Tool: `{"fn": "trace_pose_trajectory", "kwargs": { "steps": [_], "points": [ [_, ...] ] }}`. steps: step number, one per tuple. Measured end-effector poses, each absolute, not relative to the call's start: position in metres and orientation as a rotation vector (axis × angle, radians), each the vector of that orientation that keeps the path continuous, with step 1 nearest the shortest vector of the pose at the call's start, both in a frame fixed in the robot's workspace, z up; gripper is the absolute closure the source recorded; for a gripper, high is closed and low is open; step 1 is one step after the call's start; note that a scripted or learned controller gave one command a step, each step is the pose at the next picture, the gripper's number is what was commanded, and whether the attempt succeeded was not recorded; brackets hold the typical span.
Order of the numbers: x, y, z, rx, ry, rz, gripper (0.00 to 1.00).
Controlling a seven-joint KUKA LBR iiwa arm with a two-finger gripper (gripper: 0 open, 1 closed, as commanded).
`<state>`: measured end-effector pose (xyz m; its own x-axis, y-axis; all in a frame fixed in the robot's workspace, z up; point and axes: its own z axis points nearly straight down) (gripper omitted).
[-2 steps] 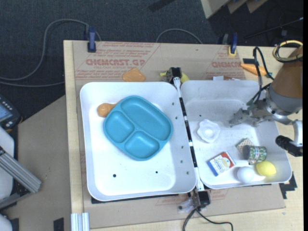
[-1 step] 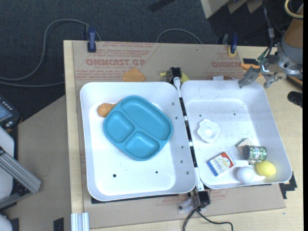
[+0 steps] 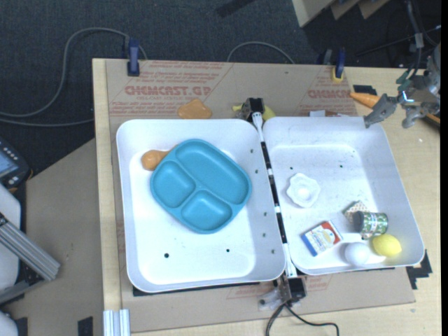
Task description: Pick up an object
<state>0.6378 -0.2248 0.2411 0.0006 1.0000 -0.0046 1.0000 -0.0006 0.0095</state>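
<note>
My gripper [image 3: 391,115] hangs at the far right, over the back right corner of the right bin [image 3: 336,142]. Its two fingers stand apart, open, with nothing between them. In that bin lie a small white cup [image 3: 302,190], a small carton [image 3: 321,238], a green-labelled can [image 3: 373,222], a yellow lemon [image 3: 386,245] and a white egg [image 3: 360,253]. All of these sit toward the bin's front, well away from the gripper. The left bin [image 3: 140,243] holds a blue divided plate [image 3: 200,185] and an orange piece [image 3: 150,159] at the plate's left edge.
Behind the bins, on the bench, lie an orange object [image 3: 194,108], a yellow and black object [image 3: 253,107] and an orange carrot-like piece [image 3: 362,99] close to the gripper. Blue clamps [image 3: 132,57] hold the board's back edge. Cables run across the floor behind.
</note>
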Motion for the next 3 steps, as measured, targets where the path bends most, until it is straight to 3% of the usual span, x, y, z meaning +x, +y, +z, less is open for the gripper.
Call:
{"fn": "trace_pose_trajectory", "kwargs": {
  "steps": [1,2,3],
  "points": [
    [0.551,-0.220,0.205,2.231,2.223,-0.006,0.00],
    [0.543,-0.215,0.096,2.219,2.220,0.001,0.00],
    [0.510,-0.198,0.084,2.227,2.224,-0.002,0.00]
  ]
}}
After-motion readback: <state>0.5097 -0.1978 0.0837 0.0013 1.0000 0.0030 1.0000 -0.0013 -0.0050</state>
